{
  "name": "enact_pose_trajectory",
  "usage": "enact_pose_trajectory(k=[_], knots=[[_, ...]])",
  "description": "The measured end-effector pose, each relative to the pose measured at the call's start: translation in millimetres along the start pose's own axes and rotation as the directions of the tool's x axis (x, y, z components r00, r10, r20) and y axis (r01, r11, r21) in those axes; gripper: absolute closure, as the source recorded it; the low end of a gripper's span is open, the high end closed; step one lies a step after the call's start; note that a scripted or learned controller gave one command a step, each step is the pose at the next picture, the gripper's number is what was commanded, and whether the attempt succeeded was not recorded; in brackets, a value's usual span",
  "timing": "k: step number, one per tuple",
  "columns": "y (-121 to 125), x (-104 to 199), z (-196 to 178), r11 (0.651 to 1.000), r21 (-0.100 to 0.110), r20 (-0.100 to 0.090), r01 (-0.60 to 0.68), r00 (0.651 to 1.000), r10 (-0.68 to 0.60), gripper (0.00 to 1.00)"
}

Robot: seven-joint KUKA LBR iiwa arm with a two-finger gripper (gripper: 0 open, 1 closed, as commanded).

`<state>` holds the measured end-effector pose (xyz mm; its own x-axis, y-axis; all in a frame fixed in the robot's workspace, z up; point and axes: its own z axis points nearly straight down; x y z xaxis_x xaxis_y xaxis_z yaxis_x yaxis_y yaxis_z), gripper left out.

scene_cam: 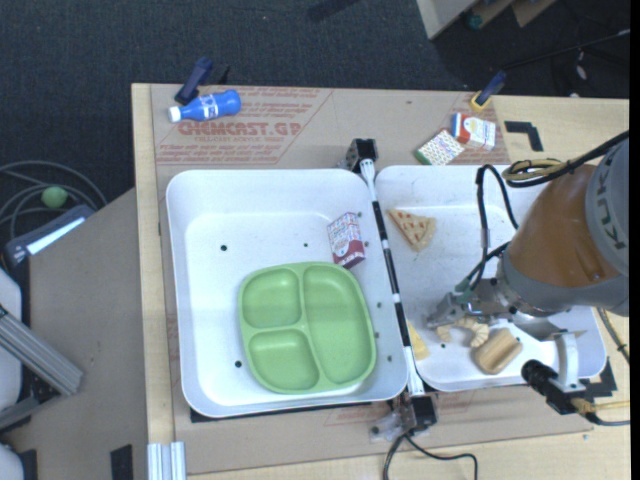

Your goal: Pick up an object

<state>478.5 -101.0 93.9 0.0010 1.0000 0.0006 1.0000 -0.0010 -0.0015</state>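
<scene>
You get even, bright overhead light; the white bins glare slightly, shadows stay soft, and the whole picture looks a little grainy, dimmer toward the dark floor.

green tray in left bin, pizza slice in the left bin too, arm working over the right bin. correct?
Not quite. The pizza slice lies in the right bin, near its top-left corner, as the camera view shows. The green tray is in the left bin, and the arm is over the right bin.
</scene>
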Motion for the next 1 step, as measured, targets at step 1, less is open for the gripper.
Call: enact_pose_trajectory(k=[1], knots=[[60.8,71.5,-91.1,1.0,-0.002,-0.001,0.002,1.0,-0.002,1.0]])
